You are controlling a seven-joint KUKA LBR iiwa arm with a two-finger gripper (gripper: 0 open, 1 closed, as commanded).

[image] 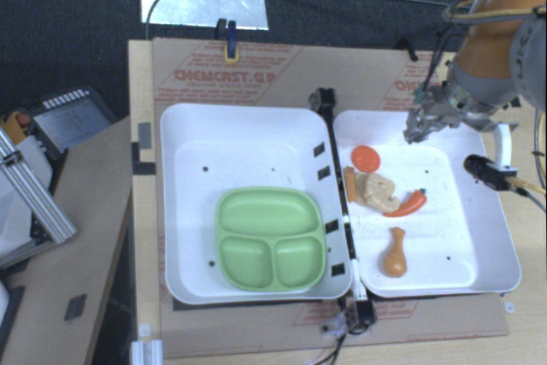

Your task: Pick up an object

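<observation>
Toy food lies in the right bin (pixel 487 261): a red tomato slice (pixel 366 158), a red chili pepper (pixel 407 204) and a drumstick (pixel 394 254). Over that bin's far edge hangs the pincer (pixel 416 130), holding nothing; whether open or closed I cannot tell. A green divided plate (pixel 269 237) sits in the left bin (pixel 188 184).

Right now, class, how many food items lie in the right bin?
5. A red disc near the far left; a sausage by the left wall; a beige lump beside it; a chilli touching the lump; a drumstick nearest us. The lump may hide more.
</observation>
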